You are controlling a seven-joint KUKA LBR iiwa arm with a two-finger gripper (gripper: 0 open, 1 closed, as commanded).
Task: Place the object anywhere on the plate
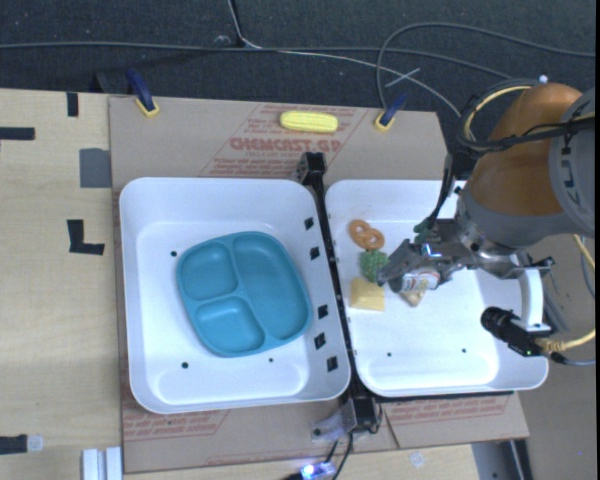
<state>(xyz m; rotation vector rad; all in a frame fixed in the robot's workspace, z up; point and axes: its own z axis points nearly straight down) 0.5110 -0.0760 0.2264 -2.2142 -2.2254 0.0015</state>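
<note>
A brown cardboard sheet (270,148) with red print covers the middle of the frame, lying on a pale wooden bench (40,298) marked with short black tape pieces at the left. Across the top runs dark grey carpet-like floor (100,18), crossed by thin cables. 2 blue-and-yellow clamps (143,98) pin the cardboard's upper edge, and a yellow toy corn cob (308,122) lies on the cardboard between them, above the bins.

The left bin (140,218) holds a blue plate (242,292) with 3 compartments, set at a slant in the bin's middle. The right bin (450,368) holds a small cluster near its left side: a brown pretzel (365,235) uppermost, a green toy (372,265) just below it, and a yellow cheese wedge (367,294) touching the green toy's lower edge.

The arm enters from the right of the frame, its orange band at upper right. The gripper (413,268) hangs low over the right bin, just right of the green toy. Its finger spread cannot be told. A small pale object (416,286) sits right under it.
</note>
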